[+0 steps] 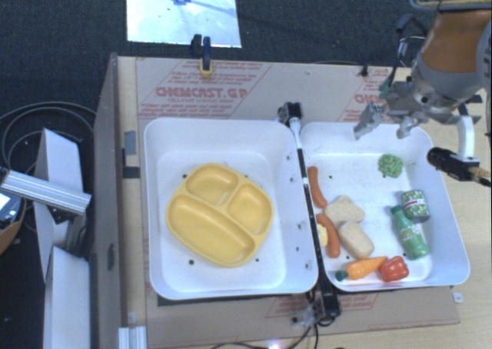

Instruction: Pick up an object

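From above, at a slant, the desk (231,86) carries two shallow white plastic bins side by side on a cardboard sheet printed with red letters.

The left bin (154,186) holds a yellow divided plastic tray (221,214), lying flat near its middle.

The right bin (446,255) holds a scatter of toy food. A small green broccoli floret (390,164) lies toward the upper right of this bin, apart from the rest. Two orange sausages (316,186) lie along the bin's left wall, one above the other. Just right of them are two pale bread pieces (344,210), touching or nearly so. A green can (414,204) and a green bottle (410,236) lie close together at the right. Along the lower edge an orange carrot (366,267) lies just beside a red pepper (394,268).

At the upper right of the frame the grey arm with its orange band (453,32) reaches in. The gripper (386,123) hangs over the upper edge of the right bin, above and a little left of the broccoli floret. Its two fingers are spread apart, with nothing between them.
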Motion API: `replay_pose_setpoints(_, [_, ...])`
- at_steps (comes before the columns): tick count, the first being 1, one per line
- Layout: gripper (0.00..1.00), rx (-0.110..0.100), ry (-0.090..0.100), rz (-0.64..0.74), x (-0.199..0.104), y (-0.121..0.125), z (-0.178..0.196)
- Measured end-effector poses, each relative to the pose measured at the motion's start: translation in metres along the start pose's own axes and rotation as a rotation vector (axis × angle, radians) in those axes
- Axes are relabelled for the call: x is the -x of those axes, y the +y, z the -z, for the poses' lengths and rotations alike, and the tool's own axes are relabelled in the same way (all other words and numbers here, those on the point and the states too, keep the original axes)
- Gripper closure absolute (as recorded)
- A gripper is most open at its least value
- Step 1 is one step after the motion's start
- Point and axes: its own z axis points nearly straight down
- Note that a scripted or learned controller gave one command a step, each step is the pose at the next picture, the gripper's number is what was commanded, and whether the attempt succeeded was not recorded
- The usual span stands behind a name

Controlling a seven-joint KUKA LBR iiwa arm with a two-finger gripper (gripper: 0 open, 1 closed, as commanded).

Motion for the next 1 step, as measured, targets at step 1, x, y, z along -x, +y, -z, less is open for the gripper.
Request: replay_pose_setpoints(1, [0.00, -0.001, -0.001, -0.002, 0.0733, 0.0441, -0.0319])
